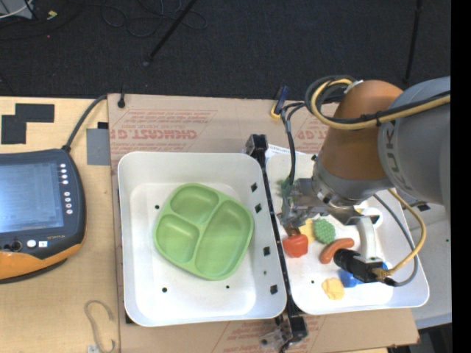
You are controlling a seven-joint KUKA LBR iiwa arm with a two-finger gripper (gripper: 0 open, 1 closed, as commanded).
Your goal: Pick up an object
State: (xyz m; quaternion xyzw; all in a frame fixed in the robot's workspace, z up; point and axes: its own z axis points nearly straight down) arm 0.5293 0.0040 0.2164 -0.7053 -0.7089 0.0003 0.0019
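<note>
Two shallow white bins side by side on the surface (pixel 44 300). Nearest, by the near edge of the right bin (pixel 305 284): yellow piece (pixel 333 288), with blue piece (pixel 350 279) just beside it, toward the bin's right edge. Farther in, around the bin's middle, orange sausage-shaped piece (pixel 336 249), lying at a slant. Left of that, close to the bin's left wall, red object (pixel 296 246). Green bumpy piece (pixel 324 231) just beyond, between those two.

Hand (pixel 293 215) right behind the red object, on its far side, over the same left wall; touching it or not, cannot tell. Spread or closed, also impossible to tell from this angle. Grey arm (pixel 360 149) with orange band reaching in over the bin's far right corner.

Left bin (pixel 147 289): green divided plate (pixel 204 230) at its middle. Screened handset (pixel 33 204) at the surface's left edge.
</note>
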